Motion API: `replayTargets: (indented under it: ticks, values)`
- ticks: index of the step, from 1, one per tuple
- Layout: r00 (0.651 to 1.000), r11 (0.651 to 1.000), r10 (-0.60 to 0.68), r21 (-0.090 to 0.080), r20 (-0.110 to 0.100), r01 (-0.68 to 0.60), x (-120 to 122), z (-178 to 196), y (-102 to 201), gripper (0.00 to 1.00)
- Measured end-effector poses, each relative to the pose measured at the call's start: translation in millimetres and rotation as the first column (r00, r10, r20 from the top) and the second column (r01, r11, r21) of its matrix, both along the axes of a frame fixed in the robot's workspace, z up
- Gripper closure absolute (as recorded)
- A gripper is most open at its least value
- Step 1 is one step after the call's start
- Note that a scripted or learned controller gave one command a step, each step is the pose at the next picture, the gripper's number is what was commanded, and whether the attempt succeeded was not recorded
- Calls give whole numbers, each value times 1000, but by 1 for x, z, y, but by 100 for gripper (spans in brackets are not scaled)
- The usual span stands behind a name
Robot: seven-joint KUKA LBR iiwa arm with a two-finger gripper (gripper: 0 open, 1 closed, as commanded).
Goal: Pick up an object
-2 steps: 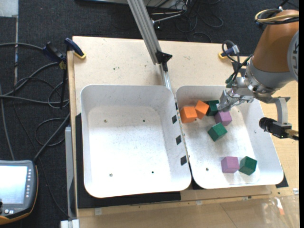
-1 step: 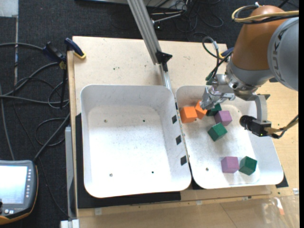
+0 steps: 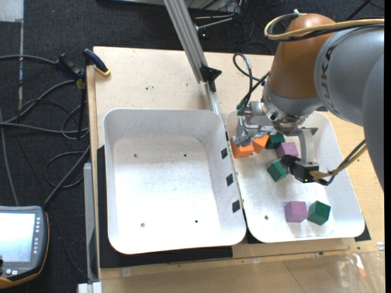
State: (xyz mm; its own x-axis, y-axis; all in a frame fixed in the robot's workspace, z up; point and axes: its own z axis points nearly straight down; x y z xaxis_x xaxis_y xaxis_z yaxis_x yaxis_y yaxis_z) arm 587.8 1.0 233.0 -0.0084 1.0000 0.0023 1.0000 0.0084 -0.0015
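- Claw (image 3: 249, 140) is down in the right-hand shallow white bin (image 3: 342, 182), near that bin's upper left corner, hung under the grey arm with the orange band; the wrist hides much of it, so its state is something I cannot tell.
- Right at the claw: two small orange blocks, one (image 3: 243, 151) low and to the left, one (image 3: 261, 143) just beside it. Whether either sits in the claw is not clear.
- Just beyond: a dark green cube (image 3: 277, 138), a purple cube (image 3: 287, 149), then a second green cube (image 3: 277, 170) a little lower, all crowded together.
- Well apart, toward the bin's near edge: a purple cube (image 3: 295, 211) touching or nearly touching a green cube (image 3: 319, 212).
- Left-hand white bin (image 3: 122, 127) sits alongside on the pale wooden bench (image 3: 146, 72).
- Handling judgement: the blocks look small, light, and rigid, likely foam or wood, with flat faces. Not fragile; matte surfaces should give fair grip.
- Best hold: squarely across two opposite flat faces, mid-height. The crowded cluster risks nudging neighbours; the nearest orange block has the bin wall close by.
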Motion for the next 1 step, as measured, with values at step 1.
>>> replayTargets:
  ticks: [1]
  values:
    - [1000,1000,0,-1,3,0,0,8,51,100]
